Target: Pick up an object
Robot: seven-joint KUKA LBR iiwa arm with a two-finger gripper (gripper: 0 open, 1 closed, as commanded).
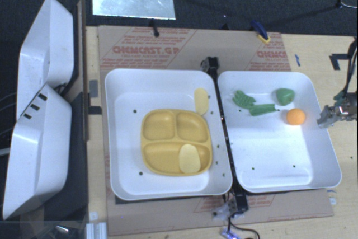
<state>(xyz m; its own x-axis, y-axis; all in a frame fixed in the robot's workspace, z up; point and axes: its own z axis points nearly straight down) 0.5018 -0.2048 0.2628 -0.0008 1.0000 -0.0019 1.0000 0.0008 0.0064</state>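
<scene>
Two shallow white bins side by side: left bin (120, 120) w/ yellow sectioned plastic tray (176, 141), pale yellow oval pieces; right bin (279, 165) w/ green toy veg (254, 104), small orange ball (296, 116). Gripper (335, 113) at far right edge, beside bin rim; open/closed can't tell.

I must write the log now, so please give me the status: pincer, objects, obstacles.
Pincer at right bin's outer rim, holding nothing seen. Orange ball nearest, inside the rim. Green pieces behind it; path open.
</scene>
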